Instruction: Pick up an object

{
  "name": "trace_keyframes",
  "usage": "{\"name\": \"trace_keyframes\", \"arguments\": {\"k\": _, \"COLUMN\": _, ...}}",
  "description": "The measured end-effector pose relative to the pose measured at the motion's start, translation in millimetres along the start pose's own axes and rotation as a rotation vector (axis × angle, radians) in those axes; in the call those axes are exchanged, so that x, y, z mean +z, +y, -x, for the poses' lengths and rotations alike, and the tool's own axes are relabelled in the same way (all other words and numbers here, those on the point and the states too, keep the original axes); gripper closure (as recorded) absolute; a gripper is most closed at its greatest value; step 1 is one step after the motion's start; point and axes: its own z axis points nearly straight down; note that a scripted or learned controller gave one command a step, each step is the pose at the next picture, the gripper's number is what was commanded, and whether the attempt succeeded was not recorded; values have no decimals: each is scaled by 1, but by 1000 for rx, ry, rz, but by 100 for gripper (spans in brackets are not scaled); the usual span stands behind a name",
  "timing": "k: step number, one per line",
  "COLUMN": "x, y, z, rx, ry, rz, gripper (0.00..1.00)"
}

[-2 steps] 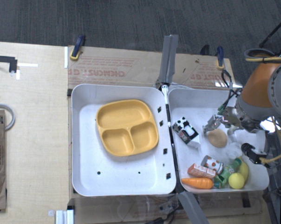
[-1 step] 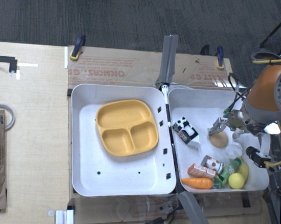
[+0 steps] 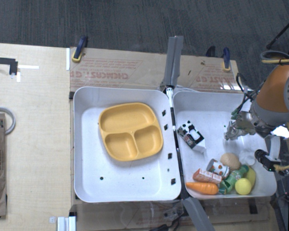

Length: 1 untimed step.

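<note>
Grey and orange, the arm reaches in from the right, its gripper [image 3: 232, 132] low over the right bin [image 3: 207, 106], fingers spread with nothing between them. Just below lies a tan egg [image 3: 230, 161], smooth and rounded, touching a small can [image 3: 215, 167] among the toy food.
</note>
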Motion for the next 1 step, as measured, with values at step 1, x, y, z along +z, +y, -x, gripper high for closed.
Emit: {"name": "trace_keyframes", "arguments": {"k": 1, "x": -74, "y": -64, "z": 34, "rx": -182, "ry": 1, "rz": -2, "gripper": 100}}
